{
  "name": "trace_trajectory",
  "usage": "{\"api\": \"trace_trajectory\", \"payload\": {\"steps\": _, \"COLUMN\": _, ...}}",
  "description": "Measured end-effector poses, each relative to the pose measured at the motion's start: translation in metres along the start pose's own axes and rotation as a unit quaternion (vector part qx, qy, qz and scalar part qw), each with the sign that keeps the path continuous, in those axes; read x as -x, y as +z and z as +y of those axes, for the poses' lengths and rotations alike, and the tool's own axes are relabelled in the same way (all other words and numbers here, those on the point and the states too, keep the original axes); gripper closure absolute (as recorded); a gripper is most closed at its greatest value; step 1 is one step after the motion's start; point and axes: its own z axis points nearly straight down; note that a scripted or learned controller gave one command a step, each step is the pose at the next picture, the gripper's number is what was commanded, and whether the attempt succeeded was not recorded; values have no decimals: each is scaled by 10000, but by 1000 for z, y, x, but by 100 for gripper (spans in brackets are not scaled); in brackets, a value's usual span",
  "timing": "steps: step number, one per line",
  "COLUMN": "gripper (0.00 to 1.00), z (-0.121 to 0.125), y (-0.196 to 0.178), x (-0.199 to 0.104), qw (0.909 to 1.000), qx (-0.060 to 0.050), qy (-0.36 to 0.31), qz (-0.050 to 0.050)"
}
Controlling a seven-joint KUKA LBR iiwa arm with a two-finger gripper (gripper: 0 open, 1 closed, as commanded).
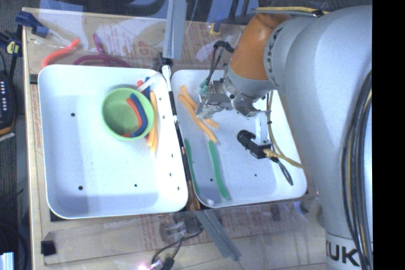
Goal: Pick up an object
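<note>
1. Dark floor surrounded a wooden bench [126,227] that bore 2 white bins side by side.
2. Grey arm [316,73] with an orange band reached over the right bin [278,180] from the view's right.
3. Gripper [204,108] sat low over the far half of the right bin, near the edge shared with the left bin [63,155].
4. Could not tell whether the gripper was open or closed, or whether it had hold of anything.
5. 2 orange sticks [196,117] lay slanted right at the gripper's tip, toward the far corner of the right bin on the shared edge; contact with the gripper was unclear.
6. Green stick [218,171] ran from mid-bin to the near edge of the right bin.
7. Thin dark green stick [190,167] lay along the shared edge, beside the green stick.
8. Green bowl [117,114] sat in the left bin, toward its far edge and the shared edge, with blue and red curved pieces [135,112] inside.
9. 1 more orange stick, the lone orange stick [152,126], lay against the bowl's rim on the shared-edge side.
10. Purple hose [101,61] and a red-orange item [61,50] lay on the bench past the left bin's far edge.
</note>
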Motion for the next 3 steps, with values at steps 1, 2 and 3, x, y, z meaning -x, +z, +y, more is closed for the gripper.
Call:
{"api": "trace_trajectory", "payload": {"steps": 1, "gripper": 0, "z": 0, "y": 0, "x": 0, "qw": 10000, "qx": -1, "qy": -2, "qz": -1}}
{"api": "trace_trajectory", "payload": {"steps": 2, "gripper": 0, "z": 0, "y": 30, "x": 10, "qw": 10000, "qx": -4, "qy": 63, "qz": -12}}
{"api": "trace_trajectory", "payload": {"steps": 3, "gripper": 100, "z": 0, "y": 19, "x": 10, "qw": 10000, "qx": -2, "qy": 49, "qz": -15}}
